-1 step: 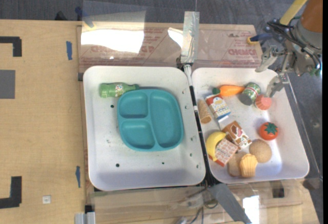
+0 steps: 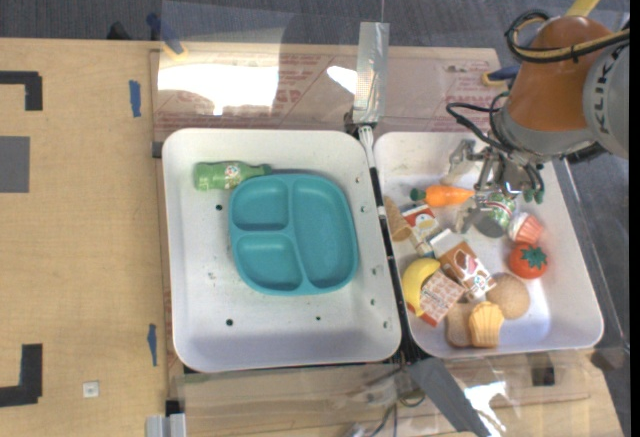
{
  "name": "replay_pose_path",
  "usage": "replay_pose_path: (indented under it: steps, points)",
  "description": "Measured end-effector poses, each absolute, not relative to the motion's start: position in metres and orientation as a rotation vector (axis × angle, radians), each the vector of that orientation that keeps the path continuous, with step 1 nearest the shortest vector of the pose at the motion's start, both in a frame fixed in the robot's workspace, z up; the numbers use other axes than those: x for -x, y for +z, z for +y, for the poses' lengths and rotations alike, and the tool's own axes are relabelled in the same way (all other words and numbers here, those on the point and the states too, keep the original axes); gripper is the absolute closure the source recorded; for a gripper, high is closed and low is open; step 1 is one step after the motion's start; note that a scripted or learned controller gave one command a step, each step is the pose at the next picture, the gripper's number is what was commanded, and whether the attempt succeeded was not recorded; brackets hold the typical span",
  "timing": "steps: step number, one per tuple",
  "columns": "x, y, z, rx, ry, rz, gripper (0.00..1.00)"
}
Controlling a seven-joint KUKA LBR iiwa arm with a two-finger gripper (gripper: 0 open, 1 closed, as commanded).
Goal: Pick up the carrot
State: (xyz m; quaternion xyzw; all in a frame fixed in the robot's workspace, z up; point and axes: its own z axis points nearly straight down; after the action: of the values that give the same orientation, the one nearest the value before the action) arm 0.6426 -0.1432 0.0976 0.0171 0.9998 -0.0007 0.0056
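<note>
Yellow ridged toy muffin (image 2: 486,325) sits at the right bin's (image 2: 580,310) near edge; approach step (carrot ungrasped): gripper (image 2: 492,197), grip state untellable, must shift toward the small orange plastic carrot (image 2: 446,195).

One fixed cam above the counter (image 2: 80,225), looking down at a slant on both white bins (image 2: 190,325); arm (image 2: 560,75) enters from right.

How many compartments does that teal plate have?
3. The teal plastic divided plate in the left white bin has two smaller compartments stacked on its left side and one long compartment on its right.
</note>
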Motion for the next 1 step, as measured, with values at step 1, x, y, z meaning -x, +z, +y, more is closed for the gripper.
replay_pose_path:
  steps: [1]
  points:
    - [-0.6401,0.0886,-0.1028,-0.074,0.002,3.132,0.00]
